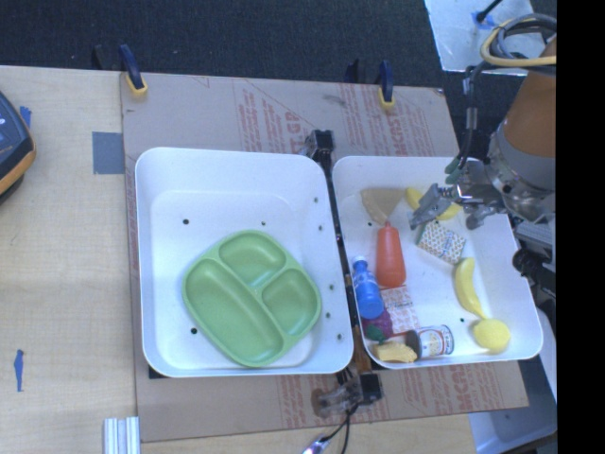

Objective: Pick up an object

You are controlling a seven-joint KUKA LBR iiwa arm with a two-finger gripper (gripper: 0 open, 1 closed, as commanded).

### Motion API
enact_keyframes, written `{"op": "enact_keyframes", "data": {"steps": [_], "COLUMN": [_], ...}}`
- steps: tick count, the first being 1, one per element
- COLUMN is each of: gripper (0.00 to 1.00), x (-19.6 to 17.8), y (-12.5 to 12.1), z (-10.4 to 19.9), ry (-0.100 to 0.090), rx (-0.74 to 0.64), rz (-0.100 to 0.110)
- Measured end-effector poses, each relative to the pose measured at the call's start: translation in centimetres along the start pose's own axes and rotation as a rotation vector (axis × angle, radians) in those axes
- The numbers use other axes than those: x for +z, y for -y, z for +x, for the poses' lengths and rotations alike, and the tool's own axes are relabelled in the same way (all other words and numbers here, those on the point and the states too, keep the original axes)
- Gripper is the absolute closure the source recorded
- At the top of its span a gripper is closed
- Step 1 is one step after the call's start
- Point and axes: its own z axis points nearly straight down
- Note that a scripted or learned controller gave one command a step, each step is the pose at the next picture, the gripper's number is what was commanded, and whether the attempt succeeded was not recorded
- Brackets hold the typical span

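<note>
Nothing is lifted yet: the hand (437, 210) hangs with fingers spread, ungrasping, just above the patterned white packet (442, 242).

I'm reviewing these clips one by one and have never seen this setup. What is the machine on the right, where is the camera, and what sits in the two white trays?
One fixed camera looks down at a slant on a wooden bench. The grey robot arm with an orange band reaches in from the right; its two-finger gripper hangs over the right white bin, and nothing shows between its fingers. The left white bin holds a green divided plastic plate. The right bin holds small items: an orange-red bottle, a blue bottle, a yellow banana, a yellow lemon, a small can lying on its side and a patterned packet.
</note>
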Motion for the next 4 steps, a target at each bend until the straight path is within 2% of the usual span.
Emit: {"op": "enact_keyframes", "data": {"steps": [1,2,3,4], "gripper": [0.00,0.00,0.00,1.00], "x": [7.6,13.0,17.5,16.5], "y": [0.2,3.1,-2.3,-2.3], "z": [5.8,-0.2,-0.2,-0.4], "ry": [0.000,0.001,0.001,0.002], "rx": [-0.001,0.002,0.001,-0.003], "rz": [0.002,0.002,0.000,0.002]}}
